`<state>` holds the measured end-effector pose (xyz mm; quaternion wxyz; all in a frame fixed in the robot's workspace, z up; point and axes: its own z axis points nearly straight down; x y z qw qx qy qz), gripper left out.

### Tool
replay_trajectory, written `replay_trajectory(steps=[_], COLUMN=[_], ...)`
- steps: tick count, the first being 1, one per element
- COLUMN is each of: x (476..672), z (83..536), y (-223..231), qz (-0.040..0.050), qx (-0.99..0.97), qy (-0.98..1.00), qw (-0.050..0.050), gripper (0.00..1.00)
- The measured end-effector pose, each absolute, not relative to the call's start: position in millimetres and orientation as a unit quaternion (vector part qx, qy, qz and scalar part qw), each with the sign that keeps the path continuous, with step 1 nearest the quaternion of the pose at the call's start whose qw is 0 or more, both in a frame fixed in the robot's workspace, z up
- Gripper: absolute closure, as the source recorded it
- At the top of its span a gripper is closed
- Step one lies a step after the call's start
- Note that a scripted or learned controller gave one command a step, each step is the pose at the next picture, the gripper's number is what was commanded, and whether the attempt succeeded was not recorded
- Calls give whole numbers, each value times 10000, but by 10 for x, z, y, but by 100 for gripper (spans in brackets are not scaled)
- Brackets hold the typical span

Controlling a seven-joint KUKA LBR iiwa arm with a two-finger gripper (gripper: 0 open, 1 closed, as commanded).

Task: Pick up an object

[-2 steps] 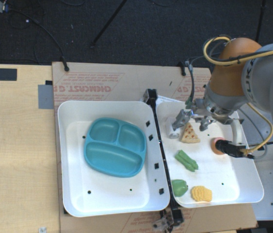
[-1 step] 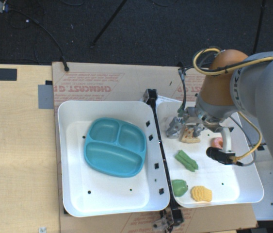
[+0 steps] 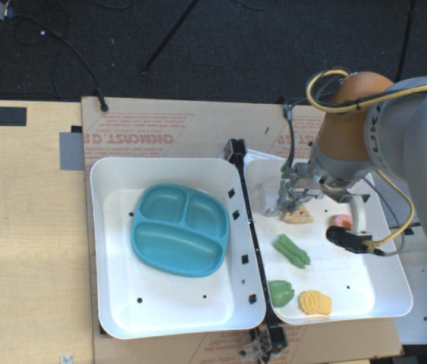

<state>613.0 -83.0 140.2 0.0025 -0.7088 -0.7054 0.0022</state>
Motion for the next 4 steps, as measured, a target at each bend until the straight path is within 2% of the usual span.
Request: replay_trajectory(steps=[1, 2, 3, 4], x=[6046, 6048, 5849, 5621], z=[1934, 2274, 2189, 2303], y=[-787, -800, -279, 168], qz=[-5, 0, 14, 10], qx=[-7076, -7071, -7058, -7055], qy=[-7066, -7071, -7084, -7087], qw=[-4, 1, 27, 26], gripper=[100, 100, 100, 100])
